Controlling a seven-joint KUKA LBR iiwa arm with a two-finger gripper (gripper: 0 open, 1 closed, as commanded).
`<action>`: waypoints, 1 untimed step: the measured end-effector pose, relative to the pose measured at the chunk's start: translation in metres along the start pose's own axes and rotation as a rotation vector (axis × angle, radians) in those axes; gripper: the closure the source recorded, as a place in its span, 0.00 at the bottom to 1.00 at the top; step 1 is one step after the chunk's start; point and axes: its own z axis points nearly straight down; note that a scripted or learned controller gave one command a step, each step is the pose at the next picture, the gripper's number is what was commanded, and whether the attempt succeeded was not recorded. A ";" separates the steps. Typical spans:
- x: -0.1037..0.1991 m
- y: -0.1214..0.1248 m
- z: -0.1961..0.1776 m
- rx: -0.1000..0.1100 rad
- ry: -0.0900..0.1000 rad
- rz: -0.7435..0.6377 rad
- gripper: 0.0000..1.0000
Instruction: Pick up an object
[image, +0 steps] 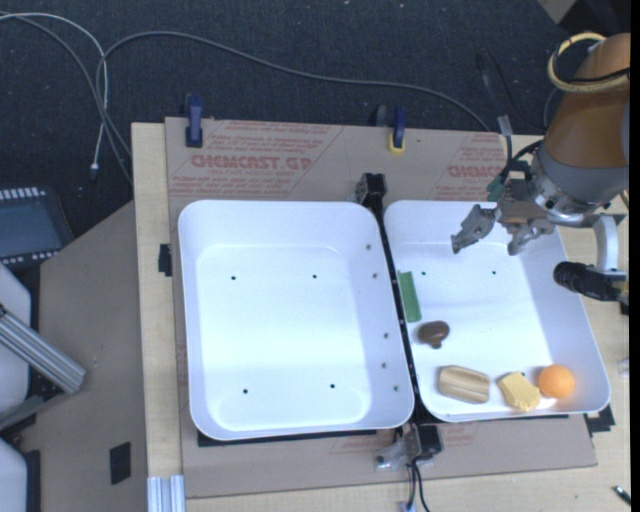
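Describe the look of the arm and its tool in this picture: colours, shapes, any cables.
The arm is a thick, rounded cylinder with an orange-brown band above a grey wrist section. A pale loop of cable arcs beside its upper part. The tool is small, grey metal, with two short angular fingers and dark wiring at its base. A white bracket with a black cylindrical part sits just below the wrist.

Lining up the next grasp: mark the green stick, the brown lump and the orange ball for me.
green stick (408, 296), camera view, mid-length of the strip by the right bin's left wall
brown lump (432, 333), camera view, top centre of its rounded body
orange ball (556, 382), camera view, centre of its face
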 end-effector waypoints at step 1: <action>-0.050 -0.063 0.106 0.011 0.001 0.006 0.00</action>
